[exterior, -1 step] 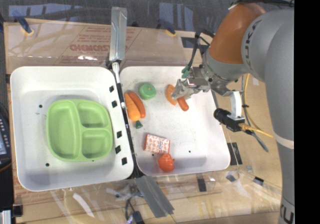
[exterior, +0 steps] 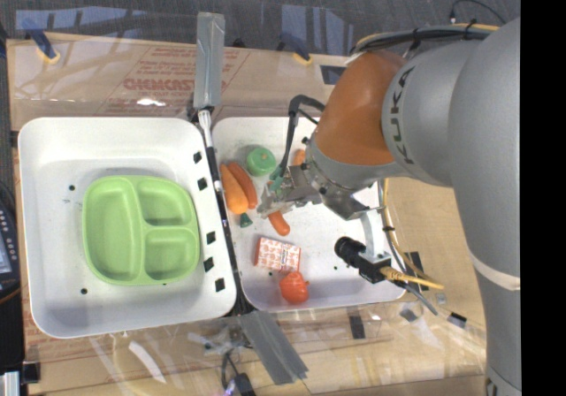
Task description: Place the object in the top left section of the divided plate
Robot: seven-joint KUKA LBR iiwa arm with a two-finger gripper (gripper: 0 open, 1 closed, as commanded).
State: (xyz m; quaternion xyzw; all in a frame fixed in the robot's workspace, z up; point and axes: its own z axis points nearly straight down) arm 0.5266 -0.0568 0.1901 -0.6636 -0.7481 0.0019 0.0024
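The gripper (exterior: 281,198) hangs low in the right bin (exterior: 354,284), beside the large carrot (exterior: 237,186) and above a small carrot (exterior: 279,224), apparently to pick one; fingers' state untellable; the green plate (exterior: 140,229) waits in the left bin (exterior: 44,209).

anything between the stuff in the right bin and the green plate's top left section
Only the bin walls. The green divided plate lies in the left bin; the toy foods, such as the carrot, lie in the right bin near the pincer. The two rims meeting between the bins must be lifted over. The plate's compartments hold nothing visible.
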